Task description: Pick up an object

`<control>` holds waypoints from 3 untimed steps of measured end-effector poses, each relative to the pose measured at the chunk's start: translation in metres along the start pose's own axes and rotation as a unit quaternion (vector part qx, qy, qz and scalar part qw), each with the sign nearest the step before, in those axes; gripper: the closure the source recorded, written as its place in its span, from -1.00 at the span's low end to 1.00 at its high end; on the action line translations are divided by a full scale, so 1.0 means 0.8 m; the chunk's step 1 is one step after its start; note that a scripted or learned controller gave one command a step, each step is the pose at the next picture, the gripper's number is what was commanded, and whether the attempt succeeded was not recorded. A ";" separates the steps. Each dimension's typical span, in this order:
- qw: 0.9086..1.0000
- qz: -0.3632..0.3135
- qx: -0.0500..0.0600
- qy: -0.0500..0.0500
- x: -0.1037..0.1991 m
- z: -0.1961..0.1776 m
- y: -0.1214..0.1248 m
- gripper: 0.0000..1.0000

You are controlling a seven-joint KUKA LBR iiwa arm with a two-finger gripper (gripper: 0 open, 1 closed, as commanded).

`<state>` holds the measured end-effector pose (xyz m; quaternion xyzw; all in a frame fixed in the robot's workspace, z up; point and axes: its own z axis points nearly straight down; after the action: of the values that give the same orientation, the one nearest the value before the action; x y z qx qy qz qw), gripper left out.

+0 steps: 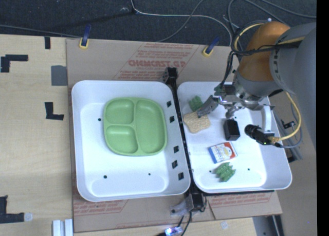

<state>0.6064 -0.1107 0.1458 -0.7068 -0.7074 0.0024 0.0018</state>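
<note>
The right bin (267,173) holds several small objects. A tan, sponge-like block (197,123) lies at its left wall, with a small green piece (196,102) just behind it. A small white packet with red and blue print (222,151) sits mid-bin, and a green leafy toy (224,171) lies near the front. My gripper (219,118) hangs low over the bin's back half, to the right of the tan block. Its fingers are spread: the grey one (207,107) points at the block and the dark one (231,129) sits above the packet. Nothing is between them.
A green divided plate (135,126) lies in the left bin (87,178). A black divider with clips (177,127) runs between the bins. The arm's orange band (264,39) and cables (288,127) crowd the right bin's back right.
</note>
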 end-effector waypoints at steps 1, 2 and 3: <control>1.000 0.000 -0.005 0.000 -0.003 0.075 0.001 -1.00; 1.000 -0.001 -0.005 0.001 -0.002 0.058 0.002 1.00; 1.000 0.000 -0.006 0.000 0.003 -0.020 0.001 1.00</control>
<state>0.6075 -0.1080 0.1618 -0.7066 -0.7076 -0.0015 -0.0021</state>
